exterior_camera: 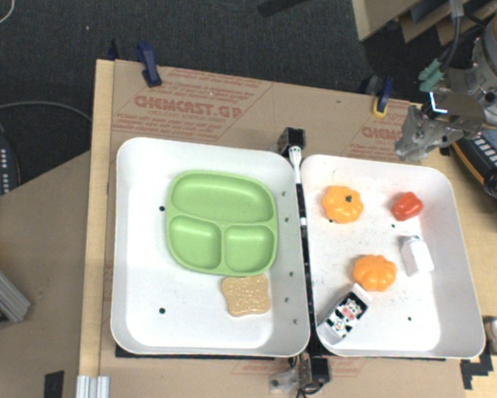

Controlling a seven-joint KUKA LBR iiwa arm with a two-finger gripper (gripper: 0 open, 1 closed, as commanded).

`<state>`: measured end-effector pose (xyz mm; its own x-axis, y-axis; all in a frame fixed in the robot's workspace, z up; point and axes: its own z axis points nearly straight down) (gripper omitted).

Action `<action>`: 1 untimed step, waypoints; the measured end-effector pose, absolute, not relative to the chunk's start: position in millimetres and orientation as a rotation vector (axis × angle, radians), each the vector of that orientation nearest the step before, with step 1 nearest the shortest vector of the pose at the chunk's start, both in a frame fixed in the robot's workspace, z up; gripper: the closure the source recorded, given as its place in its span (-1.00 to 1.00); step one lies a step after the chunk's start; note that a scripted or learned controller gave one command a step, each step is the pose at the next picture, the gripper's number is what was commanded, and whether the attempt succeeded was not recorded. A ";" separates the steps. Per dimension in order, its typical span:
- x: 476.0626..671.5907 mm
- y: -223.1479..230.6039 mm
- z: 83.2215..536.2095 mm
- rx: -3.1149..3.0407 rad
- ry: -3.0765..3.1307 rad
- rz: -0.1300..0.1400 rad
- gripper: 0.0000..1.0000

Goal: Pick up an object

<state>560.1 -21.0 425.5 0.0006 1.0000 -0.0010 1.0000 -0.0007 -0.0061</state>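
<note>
In the right bin (454,259), at about one o'clock, a red pepper (407,205) lies nearest the gripper (416,141), which hangs just past the far rim holding nothing; how wide it stands I cannot tell. The pepper looks light, smooth and likely slippery, best pinched across its middle.

1. Two white bins: left bin (131,225), right bin (451,286).
2. One green tray (221,222) (three compartments), in the left bin.
3. One tan toast slice (247,296), also in the left bin.
4. Two orange pumpkins in the right bin: one (342,204) and another (373,272).
5. One red pepper (407,205).
6. One white block (414,255).
7. One black-and-white carton (345,315).
8. Three clamps on the tabletop's far edge: two blue (148,62) (112,49), one yellow (382,100).
</note>
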 end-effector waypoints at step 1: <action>475.0 2.4 356.0 -2.212 -2.216 0.013 1.00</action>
